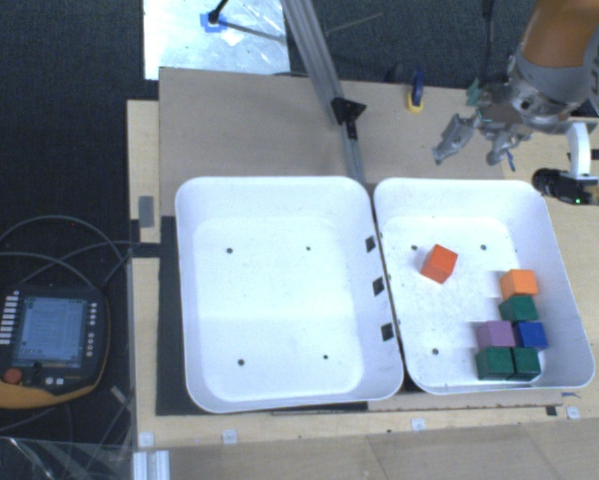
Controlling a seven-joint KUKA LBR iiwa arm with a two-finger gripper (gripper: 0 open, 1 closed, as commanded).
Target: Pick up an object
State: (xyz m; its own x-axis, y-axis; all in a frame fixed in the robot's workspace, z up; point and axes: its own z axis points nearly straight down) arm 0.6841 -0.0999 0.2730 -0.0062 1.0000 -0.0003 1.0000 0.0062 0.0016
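My claw (476,146) hangs over the bare bench (269,128) just past the far rim of the right bin (554,230), up in the top-right of the camera view. Fingers (451,144) are spread apart, nothing between them. Orange band of my arm (569,20) sits directly above the wrist at the frame's top edge. Right bin holds all the blocks. One orange-red block (439,263) lies alone near the bin's centre, tilted a bit, well apart from the others. Rest are bunched along the bin's right wall toward the near corner: orange block (519,283) at the far end of the bunch, dark green block (520,308) touching it on the near side, then blue block (530,334) w/ purple block (495,333) just beside it on the left, then 2 green blocks at the near end: one (495,363) under the purple, one (526,361) under the blue. Can't tell if any are stacked. Left bin (194,298) sits side by side w/ the right one, rims touching at the middle. Off the bench at left, a teach pendant (44,343) lies on the dark floor w/ its cable looped round it. A grey pole (314,43) slants across the bench's far side.
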